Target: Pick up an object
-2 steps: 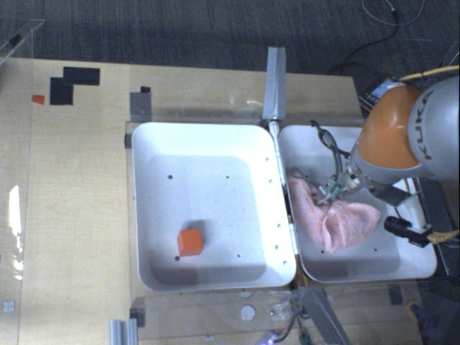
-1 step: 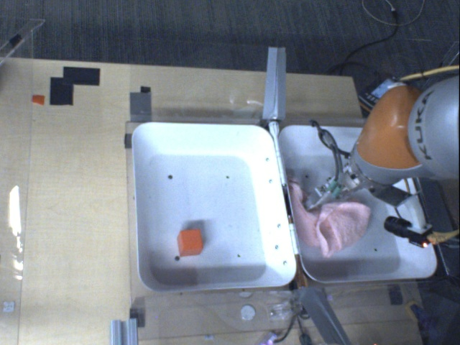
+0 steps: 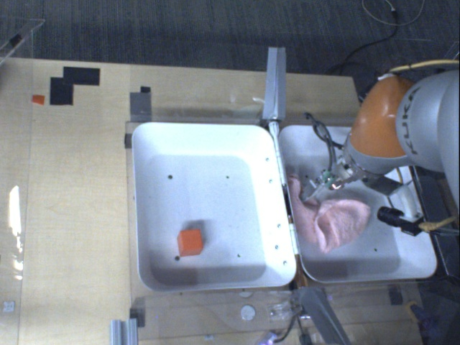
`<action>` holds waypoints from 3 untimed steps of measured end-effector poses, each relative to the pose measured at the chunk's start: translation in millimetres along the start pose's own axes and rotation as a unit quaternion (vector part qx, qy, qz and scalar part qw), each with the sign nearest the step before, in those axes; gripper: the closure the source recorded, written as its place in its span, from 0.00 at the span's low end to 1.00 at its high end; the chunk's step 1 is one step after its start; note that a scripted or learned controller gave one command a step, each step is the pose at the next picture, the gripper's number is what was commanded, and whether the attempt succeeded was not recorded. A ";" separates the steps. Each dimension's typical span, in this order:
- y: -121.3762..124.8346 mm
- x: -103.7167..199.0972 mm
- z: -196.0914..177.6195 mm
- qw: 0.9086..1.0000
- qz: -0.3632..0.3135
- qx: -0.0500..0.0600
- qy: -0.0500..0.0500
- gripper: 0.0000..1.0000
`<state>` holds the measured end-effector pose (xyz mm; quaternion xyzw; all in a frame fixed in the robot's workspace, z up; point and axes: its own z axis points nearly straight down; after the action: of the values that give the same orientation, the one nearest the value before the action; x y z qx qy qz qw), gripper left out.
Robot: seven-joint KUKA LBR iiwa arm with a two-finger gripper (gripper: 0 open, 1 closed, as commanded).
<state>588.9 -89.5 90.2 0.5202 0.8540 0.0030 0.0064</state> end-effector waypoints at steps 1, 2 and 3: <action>4.1 -1.1 -14.2 1.000 -0.001 -0.005 -0.003 1.00; 4.0 -1.3 -14.2 1.000 -0.001 -0.005 -0.003 0.00; 66.3 -34.8 1.3 1.000 -0.004 0.006 0.004 0.00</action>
<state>663.7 -90.1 89.9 0.5164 0.8563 -0.0001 0.0004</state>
